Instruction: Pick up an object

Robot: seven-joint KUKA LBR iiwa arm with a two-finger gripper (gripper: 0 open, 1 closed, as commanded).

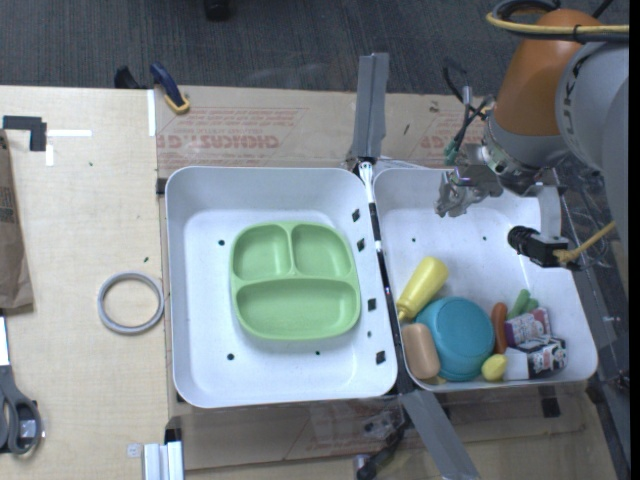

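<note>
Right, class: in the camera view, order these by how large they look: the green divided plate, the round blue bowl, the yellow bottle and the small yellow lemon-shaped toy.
1. Green divided plate
2. Round blue bowl
3. Yellow bottle
4. Small yellow lemon-shaped toy

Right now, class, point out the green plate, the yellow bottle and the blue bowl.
green plate [295, 280], camera view, on its central divider.
yellow bottle [421, 286], camera view, mid-body.
blue bowl [458, 336], camera view, on its upturned base.

Glossy plastic green plate [295, 280]
</note>
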